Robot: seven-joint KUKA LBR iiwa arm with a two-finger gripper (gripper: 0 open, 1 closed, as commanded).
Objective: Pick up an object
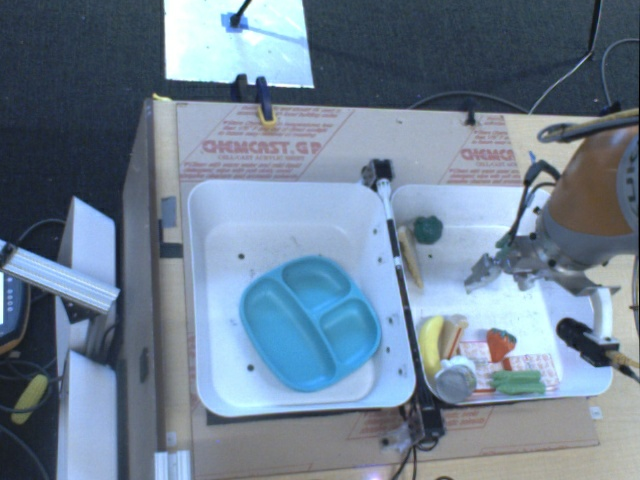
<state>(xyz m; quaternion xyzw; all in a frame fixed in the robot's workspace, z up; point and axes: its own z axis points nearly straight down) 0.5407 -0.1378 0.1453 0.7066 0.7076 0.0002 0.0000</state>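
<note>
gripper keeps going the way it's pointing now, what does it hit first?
The gripper points toward the view's left, over bare floor of the right bin. Straight on, it would likely meet the tan stick lying by the divider; the green ball sits just off that line. Height is unclear.

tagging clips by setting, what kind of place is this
Probably a robotics lab test bench, not a kitchen: two white bins on a protective-film-covered board, a grey-and-orange arm reaching in, toy food and a blue divided plate, loose cables on dark carpet.
</note>
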